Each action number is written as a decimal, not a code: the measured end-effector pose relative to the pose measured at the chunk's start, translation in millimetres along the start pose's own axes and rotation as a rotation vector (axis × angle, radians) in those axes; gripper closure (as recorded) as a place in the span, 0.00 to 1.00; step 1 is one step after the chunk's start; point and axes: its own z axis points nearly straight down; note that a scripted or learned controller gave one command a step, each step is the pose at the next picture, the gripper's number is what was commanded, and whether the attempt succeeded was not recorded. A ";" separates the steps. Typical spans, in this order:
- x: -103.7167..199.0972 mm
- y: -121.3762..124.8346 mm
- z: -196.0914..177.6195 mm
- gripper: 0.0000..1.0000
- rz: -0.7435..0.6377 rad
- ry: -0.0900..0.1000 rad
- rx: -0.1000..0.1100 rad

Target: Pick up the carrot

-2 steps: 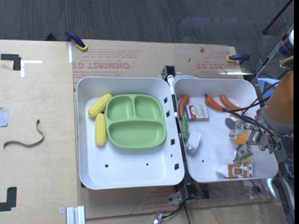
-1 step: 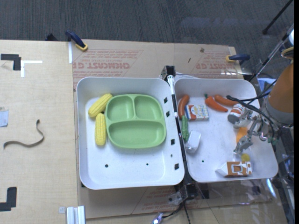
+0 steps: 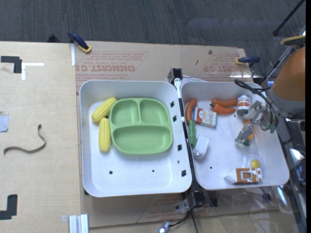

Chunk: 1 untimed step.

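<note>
- The carrot (image 3: 224,109), orange and lying on its side, sits near the far wall of the right bin (image 3: 277,176), paired with a second orange piece (image 3: 223,102) just behind it.
- Touching or just beside the carrot's left end is a small white carton (image 3: 206,117) with red and orange print; the writing on it is too small to read.
- A small can (image 3: 243,103) with a red-and-white label stands just right of the carrot; its label cannot be read either.
- Along the right bin's left wall lie a red-orange sausage-like piece (image 3: 189,109), a green piece (image 3: 192,132) and a white block (image 3: 200,146).
- Near the front of that bin lies an orange-and-white box (image 3: 247,175) with a yellow item (image 3: 255,164) just behind it.
- The hand (image 3: 249,130) reaches in from the right, low over the right bin, well apart from the carrot; something orange and green shows at its tips, but I cannot tell whether it is clamped or how far apart the tips stand.
- The left bin (image 3: 97,178) carries a green 3-compartment plate (image 3: 141,125) with 2 yellow corn cobs (image 3: 104,121) against its left edge.
- Both bins rest on brown cardboard (image 3: 126,64) printed with mirrored red lettering, clipped by blue-and-yellow clamps (image 3: 79,41) to a pale wooden worktop (image 3: 34,101).
- Beyond the worktop is dark grey carpet (image 3: 146,11).
</note>
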 end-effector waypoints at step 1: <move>-1.8 1.0 -10.5 1.00 -0.003 -0.006 0.000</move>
